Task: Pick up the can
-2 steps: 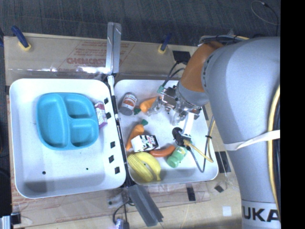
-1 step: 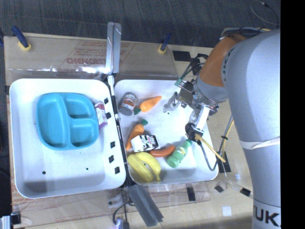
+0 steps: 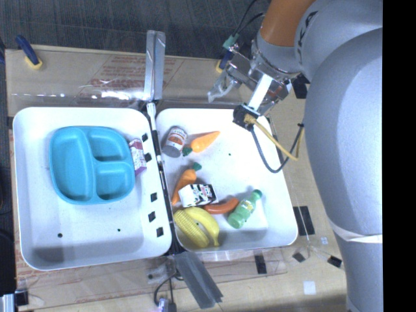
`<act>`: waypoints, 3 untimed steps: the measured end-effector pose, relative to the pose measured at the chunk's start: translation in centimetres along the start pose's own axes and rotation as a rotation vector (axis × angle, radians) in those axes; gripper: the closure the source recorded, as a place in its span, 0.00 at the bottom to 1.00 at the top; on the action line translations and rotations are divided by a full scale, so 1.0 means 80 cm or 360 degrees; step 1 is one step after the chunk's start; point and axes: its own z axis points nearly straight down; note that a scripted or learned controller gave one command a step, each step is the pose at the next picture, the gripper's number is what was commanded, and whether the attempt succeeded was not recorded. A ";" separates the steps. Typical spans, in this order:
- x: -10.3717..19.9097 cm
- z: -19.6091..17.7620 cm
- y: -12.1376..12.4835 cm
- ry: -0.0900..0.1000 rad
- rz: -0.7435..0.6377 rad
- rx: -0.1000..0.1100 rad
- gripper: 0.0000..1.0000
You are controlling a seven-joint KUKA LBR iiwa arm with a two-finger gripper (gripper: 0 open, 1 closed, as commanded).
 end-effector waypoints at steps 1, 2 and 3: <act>0.077 0.125 -0.051 -0.0005 0.0151 0.0008 0.00; 0.075 0.146 -0.051 -0.0005 0.0018 0.0008 0.00; -0.046 -0.059 -0.087 -0.0001 0.0063 -0.0001 0.00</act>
